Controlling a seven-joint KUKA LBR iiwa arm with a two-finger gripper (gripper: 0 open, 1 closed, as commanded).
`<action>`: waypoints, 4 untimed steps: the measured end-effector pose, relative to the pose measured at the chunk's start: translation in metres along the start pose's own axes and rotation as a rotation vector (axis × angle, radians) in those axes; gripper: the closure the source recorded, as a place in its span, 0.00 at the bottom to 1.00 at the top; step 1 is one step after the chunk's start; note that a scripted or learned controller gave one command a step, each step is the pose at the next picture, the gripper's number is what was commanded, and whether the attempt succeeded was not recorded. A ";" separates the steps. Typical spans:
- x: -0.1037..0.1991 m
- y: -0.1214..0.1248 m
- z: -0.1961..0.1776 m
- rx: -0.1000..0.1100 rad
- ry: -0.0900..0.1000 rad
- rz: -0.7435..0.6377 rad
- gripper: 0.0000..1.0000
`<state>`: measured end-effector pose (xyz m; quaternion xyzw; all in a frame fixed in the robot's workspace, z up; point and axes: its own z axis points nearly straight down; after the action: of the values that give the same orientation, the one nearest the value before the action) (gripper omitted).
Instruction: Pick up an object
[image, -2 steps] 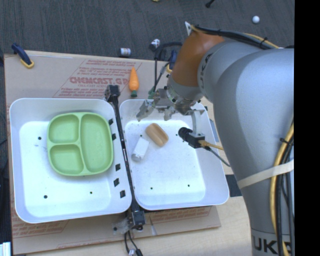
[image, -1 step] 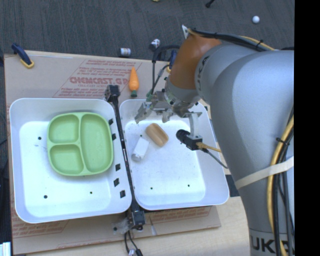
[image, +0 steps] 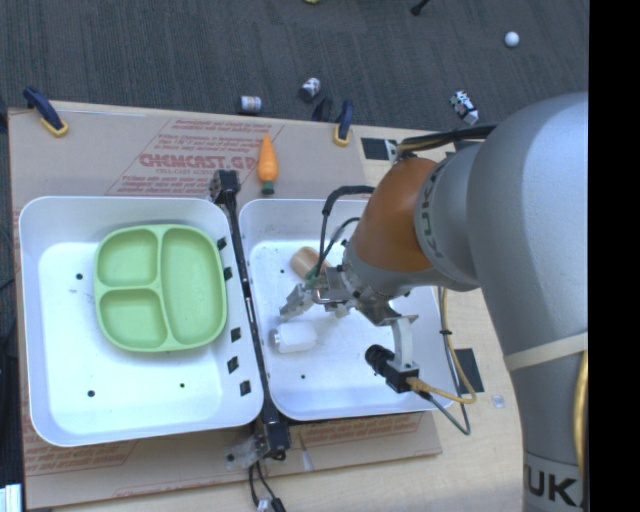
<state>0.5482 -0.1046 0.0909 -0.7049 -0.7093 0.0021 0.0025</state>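
Observation:
My gripper (image: 303, 298) reaches down into the right bin (image: 345, 400), near its left-middle, under the grey arm with the orange band. A tan, rounded object (image: 303, 260) lies just above it, close to the gripper's tip. A small white object (image: 295, 338) lies just below it on the bin floor. From this angle I see nothing held in the gripper.
The left bin (image: 60, 400) holds a green divided plate (image: 160, 287). An orange carrot-like toy (image: 267, 160) lies on the cardboard behind the bins. A black connector and yellow cable (image: 400, 378) hang off the wrist over the right bin. Black clips line the divider between the bins.

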 end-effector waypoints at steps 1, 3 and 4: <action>-0.035 -0.070 0.000 -0.003 0.000 0.001 0.00; -0.068 0.003 -0.089 -0.006 -0.001 0.002 1.00; -0.068 0.003 -0.088 -0.005 -0.001 0.002 0.00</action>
<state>0.5521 -0.1724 0.1789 -0.7055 -0.7087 0.0006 0.0005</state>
